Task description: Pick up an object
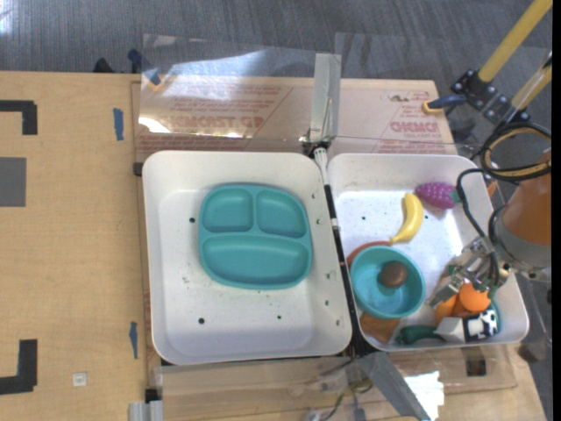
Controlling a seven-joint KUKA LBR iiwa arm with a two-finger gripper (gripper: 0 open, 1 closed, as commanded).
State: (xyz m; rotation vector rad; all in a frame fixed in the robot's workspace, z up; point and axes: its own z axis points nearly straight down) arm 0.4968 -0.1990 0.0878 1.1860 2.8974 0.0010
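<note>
Two shallow white bins sit side by side on the bench. The left white bin (pixel 166 261) holds a teal plastic divided plate (pixel 256 235) with three compartments, lying flat near the bin's middle. The right white bin (pixel 368 196) holds the loose objects. A yellow plastic banana (pixel 408 217) lies toward the bin's middle, and a purple bunch of toy grapes (pixel 436 193) sits just beside it toward the far right. A teal round bowl (pixel 387 282) rests near the bin's front left, with a small brown ball-like item (pixel 393 274) inside it; an orange-brown rim (pixel 379 325) shows at the bowl's near side. In the front right corner lie an orange rounded toy (pixel 472 300), a black and white small object (pixel 481 324) and a dark green flat piece (pixel 423 334), close together. The grey arm with its orange band (pixel 531 213) reaches in from the right, and its gripper (pixel 471 272) is low over the orange toy, touching or just above it. Whether it is spread wide, narrow or holding anything I cannot tell
</note>
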